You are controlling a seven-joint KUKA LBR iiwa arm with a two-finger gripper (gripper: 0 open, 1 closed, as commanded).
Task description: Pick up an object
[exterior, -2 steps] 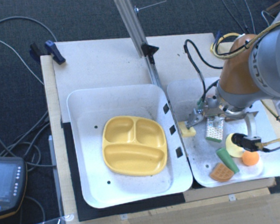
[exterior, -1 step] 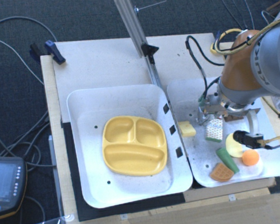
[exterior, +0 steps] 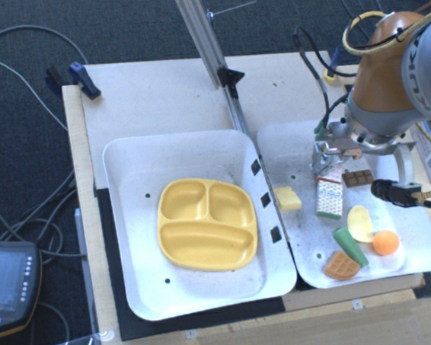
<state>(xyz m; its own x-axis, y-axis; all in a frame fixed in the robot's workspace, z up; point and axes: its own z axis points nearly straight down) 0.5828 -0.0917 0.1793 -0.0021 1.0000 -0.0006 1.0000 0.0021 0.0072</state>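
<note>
Hand [exterior: 327, 156] above one carton [exterior: 329, 196], seemingly apart

A yellow plastic divided plate [exterior: 206, 224] lies in the left white bin [exterior: 123, 170]. In the right white bin [exterior: 423, 249], the grey arm's gripper [exterior: 329, 157] hangs just above a small white-and-green carton [exterior: 329, 196], near a pale yellow block [exterior: 287, 198], a green stick [exterior: 350, 247], an orange ball [exterior: 386, 242] and a brown waffle-shaped toy [exterior: 341, 266].

Setting: robotics lab. Evidence: industrial arm [exterior: 389, 73] stood over a pale counter [exterior: 162, 97]; loose cables [exterior: 14, 151] and a control pendant [exterior: 5, 286] lay left of it on dark carpet.
</note>
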